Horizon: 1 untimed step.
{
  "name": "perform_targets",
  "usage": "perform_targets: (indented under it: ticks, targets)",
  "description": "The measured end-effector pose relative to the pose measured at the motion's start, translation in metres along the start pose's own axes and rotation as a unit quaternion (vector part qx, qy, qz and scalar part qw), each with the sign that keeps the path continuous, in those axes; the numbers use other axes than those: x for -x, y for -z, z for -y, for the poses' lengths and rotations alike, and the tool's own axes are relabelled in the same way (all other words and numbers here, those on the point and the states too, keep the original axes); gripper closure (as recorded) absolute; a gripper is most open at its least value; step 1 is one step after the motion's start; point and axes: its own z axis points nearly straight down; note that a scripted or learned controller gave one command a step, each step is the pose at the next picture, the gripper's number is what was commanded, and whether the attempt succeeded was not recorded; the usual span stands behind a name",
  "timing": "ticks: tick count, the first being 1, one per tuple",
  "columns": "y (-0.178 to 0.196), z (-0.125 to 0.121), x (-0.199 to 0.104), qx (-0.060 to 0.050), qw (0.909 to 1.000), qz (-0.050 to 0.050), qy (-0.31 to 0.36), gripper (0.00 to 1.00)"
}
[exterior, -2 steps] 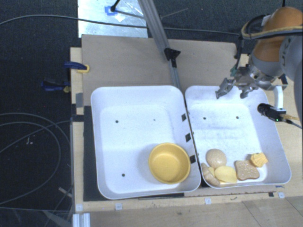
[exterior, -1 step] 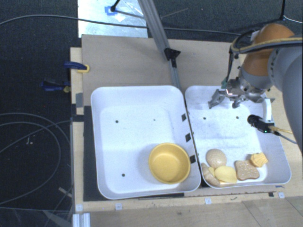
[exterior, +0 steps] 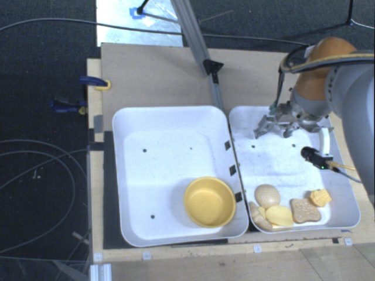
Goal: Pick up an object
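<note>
Gripper (exterior: 274,127) poised over the far end of the right bin (exterior: 351,215), fingers spread apart, nothing between them. Bare white floor just below it; food crowded against the near rim: egg (exterior: 267,195), lemon-yellow piece (exterior: 280,216), toast slice (exterior: 305,210), small ridged yellow item (exterior: 320,198). Pale piece (exterior: 258,215) half hidden, hard to identify. Yellow bowl (exterior: 210,201) in the left bin's (exterior: 135,122) near right corner.

The bench (exterior: 152,75) is a bare tan board, and two shallow white bins sit on it side by side, touching along their inner edges. The left bin (exterior: 158,133) lies toward the board's middle, the right bin (exterior: 275,157) near its right edge. A blue and yellow clamp (exterior: 94,83) grips the board's left edge, up near the far corner.
</note>
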Motion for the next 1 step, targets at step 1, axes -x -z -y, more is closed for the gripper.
perform_targets:
  ticks: [1]
  targets:
    - [0.0126, -0.0014, 0.0001, 0.002, 1.0000, 0.001, 0.001, 1.00]
